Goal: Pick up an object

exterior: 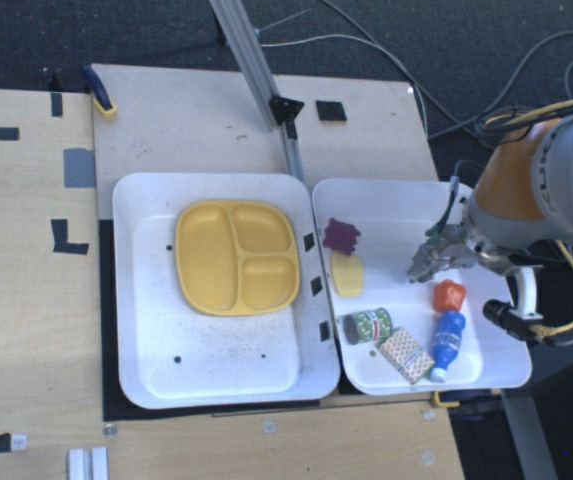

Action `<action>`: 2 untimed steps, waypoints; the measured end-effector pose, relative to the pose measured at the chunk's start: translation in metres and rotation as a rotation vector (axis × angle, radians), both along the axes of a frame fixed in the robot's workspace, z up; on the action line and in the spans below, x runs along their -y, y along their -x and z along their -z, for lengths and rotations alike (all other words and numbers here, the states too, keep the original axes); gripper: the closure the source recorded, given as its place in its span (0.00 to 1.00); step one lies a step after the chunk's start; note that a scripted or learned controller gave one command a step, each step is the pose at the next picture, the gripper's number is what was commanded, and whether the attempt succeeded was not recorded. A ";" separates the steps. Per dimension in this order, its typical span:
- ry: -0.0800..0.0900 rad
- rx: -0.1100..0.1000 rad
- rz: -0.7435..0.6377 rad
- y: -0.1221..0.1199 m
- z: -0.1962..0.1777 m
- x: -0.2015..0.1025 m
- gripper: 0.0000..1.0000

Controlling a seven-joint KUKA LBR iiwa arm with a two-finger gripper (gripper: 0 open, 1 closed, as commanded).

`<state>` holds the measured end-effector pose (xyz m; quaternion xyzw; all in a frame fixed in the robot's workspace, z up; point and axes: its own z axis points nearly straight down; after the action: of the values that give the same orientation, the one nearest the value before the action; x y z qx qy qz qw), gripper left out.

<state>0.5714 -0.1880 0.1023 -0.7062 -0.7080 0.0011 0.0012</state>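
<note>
The right bin [386, 193] holds a purple grape bunch [341, 234], a pale yellow piece [347, 275], a green-labelled can [368, 326] lying on its side, a checkered box [406, 355], a blue bottle [447, 343] and a small red-orange object [449, 295]. My gripper [429, 264] hangs low over the middle right of this bin, just up and left of the red-orange object. Nothing shows between its tips. The arm's orange band [511, 178] rises to the right of it.
The left bin [146, 368] holds a yellow three-compartment plate [237, 257]. A slanted metal bar [251, 53] runs down to the gap between the bins. Cables lie on the dark floor behind the bench.
</note>
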 end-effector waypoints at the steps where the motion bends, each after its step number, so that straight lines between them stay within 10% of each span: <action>1: 0.001 0.006 0.000 0.004 -0.057 -0.009 1.00; 2: 0.001 0.006 0.001 0.004 -0.099 -0.010 1.00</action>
<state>0.5674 -0.1781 0.2017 -0.7064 -0.7078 -0.0008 -0.0011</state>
